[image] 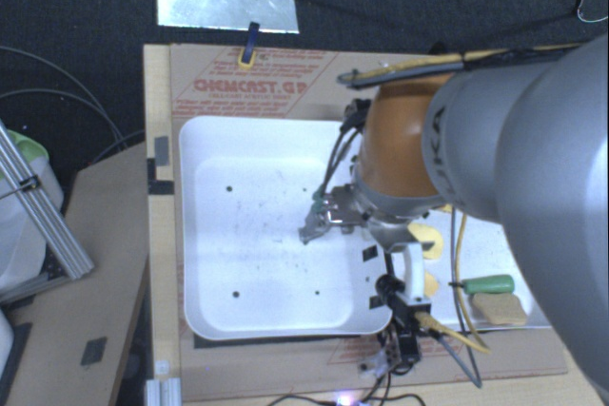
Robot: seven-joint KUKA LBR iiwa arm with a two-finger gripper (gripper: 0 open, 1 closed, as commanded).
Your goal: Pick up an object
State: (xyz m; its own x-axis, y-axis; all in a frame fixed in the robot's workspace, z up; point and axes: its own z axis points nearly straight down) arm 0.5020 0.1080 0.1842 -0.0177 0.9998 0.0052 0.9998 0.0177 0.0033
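green marker (489,283), tan block (499,307), right bin

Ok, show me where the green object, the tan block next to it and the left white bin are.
green object (488,283), camera view, middle of its body
tan block (500,308), camera view, its top face
left white bin (252,233), camera view, bare floor
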